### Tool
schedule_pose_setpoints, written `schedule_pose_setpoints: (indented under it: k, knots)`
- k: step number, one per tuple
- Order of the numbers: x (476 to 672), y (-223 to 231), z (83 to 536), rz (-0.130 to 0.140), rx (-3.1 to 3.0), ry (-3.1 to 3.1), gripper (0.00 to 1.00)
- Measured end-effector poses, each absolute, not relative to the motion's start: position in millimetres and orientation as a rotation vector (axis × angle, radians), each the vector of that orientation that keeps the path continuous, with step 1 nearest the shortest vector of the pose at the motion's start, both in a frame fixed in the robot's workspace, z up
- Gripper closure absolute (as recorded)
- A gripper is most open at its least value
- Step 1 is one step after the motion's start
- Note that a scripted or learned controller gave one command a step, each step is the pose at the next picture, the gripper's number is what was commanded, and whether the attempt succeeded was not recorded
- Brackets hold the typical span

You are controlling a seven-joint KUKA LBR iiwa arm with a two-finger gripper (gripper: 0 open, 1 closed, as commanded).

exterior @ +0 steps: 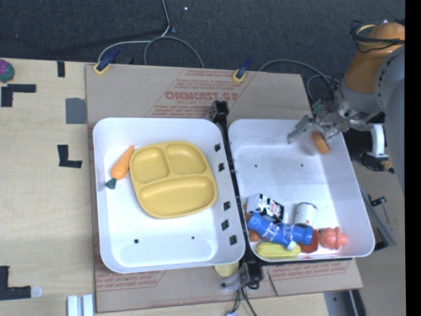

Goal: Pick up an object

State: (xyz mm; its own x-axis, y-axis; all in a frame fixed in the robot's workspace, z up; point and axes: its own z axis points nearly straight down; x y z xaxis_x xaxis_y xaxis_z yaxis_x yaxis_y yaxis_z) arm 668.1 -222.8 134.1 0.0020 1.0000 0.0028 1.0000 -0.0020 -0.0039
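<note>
My gripper (314, 137) hangs over the far right corner of the right bin (342, 176). A small orange object (321, 143) sits between its grey fingers (299, 131), and the gripper is shut on it. At the near end of that bin lie a blue bottle (279, 231), a yellow corn cob (276, 249), a silver can (304, 213), a black-and-white packet (269, 207) and a red-orange toy (332, 238).
The left bin (112, 242) holds a yellow divided plate (173, 178) and an orange carrot (121, 164) by its left wall. A black divider (227, 176) runs between the bins. Cables lie on the cardboard behind them.
</note>
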Motion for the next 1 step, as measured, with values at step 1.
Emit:
schedule_pose_setpoints:
  k: [1]
  knots:
    - [668.3, -220.1, 141.4, 0.003, -2.219, -2.223, 1.00]
